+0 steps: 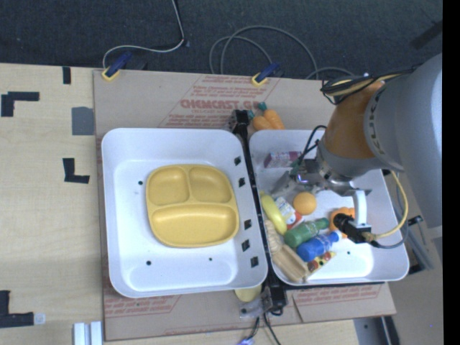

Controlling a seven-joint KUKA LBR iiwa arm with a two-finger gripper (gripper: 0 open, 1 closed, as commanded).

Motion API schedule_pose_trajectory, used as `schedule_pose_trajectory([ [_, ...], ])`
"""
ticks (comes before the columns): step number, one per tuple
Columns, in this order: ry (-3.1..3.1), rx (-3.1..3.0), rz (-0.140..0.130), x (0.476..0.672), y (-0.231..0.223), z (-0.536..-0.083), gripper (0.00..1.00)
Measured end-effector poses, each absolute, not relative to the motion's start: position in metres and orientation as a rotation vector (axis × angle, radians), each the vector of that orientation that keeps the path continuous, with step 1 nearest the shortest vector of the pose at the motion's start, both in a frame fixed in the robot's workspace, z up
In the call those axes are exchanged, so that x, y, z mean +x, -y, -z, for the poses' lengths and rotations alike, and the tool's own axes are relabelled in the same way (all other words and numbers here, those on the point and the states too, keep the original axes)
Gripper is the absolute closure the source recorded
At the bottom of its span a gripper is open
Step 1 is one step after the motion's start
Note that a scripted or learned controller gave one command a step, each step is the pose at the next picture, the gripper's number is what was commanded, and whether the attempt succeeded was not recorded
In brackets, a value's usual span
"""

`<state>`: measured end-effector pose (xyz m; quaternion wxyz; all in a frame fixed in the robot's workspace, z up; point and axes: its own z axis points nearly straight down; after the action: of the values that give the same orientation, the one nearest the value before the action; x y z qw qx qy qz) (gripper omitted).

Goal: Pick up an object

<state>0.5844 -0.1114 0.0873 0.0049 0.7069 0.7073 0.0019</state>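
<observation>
Reaching in from the right, our arm bends its orange-banded wrist down over the right bin [388, 268], the gripper [300, 175] hanging just above the orange ball [305, 203], round and without a long axis, among piled toys.

Small orange ball [305, 203] among a banana [273, 213] and bottles in the right bin [388, 264].
</observation>
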Motion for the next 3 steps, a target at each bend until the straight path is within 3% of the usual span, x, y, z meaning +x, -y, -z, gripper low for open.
schedule_pose_trajectory([
  [1,-2.213,2.213,-0.006,0.575,0.112,-0.088,0.0],
  [2,-2.221,2.213,-0.005,0.657,0.125,-0.086,0.0],
  [3,-2.217,2.217,-0.004,0.608,0.141,-0.087,0.0],
])
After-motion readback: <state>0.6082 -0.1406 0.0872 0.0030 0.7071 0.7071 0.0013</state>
